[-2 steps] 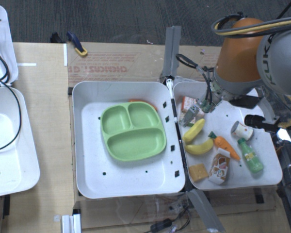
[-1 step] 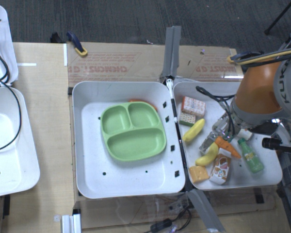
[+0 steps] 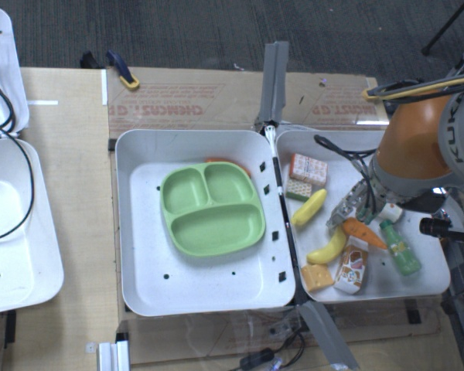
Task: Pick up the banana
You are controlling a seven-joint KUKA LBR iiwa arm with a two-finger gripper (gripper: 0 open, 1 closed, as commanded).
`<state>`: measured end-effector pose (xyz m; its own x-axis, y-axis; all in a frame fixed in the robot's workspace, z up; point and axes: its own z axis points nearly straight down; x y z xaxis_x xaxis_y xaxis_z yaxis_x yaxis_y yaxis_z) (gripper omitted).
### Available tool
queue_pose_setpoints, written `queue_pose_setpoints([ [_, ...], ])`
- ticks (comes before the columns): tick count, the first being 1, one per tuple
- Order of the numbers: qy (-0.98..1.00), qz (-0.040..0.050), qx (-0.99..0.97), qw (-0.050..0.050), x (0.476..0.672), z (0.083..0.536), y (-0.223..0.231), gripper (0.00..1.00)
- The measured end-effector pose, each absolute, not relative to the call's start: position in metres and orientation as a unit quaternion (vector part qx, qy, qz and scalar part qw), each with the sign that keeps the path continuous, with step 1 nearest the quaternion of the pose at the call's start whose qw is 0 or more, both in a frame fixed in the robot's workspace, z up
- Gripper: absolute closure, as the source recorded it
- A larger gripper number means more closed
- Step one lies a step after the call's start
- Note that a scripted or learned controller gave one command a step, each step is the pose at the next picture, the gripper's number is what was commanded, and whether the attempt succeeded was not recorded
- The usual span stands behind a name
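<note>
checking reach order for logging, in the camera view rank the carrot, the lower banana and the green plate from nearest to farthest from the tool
1. carrot, right beside the tool in the right bin.
2. lower banana, toward the middle of the right bin.
3. green plate, across the divider in the left bin.

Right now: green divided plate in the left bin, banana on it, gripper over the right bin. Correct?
One error: the banana lies in the right bin, not on the green divided plate. The camera view shows this. The plate is in the left bin; the gripper is over the right.
</note>
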<state>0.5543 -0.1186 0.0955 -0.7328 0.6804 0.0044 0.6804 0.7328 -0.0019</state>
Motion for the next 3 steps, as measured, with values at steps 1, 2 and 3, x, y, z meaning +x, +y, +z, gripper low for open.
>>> queue_pose_setpoints([
  [1, -0.888, 0.0013, -0.459, 0.001, 0.559, 0.189, 0.000, 1.00],
  [2, -0.888, 0.0014, -0.460, 0.001, 0.559, 0.189, 0.000, 0.00],
  [3, -0.878, 0.0017, -0.478, 0.002, 0.540, 0.189, -0.053, 0.00],
])
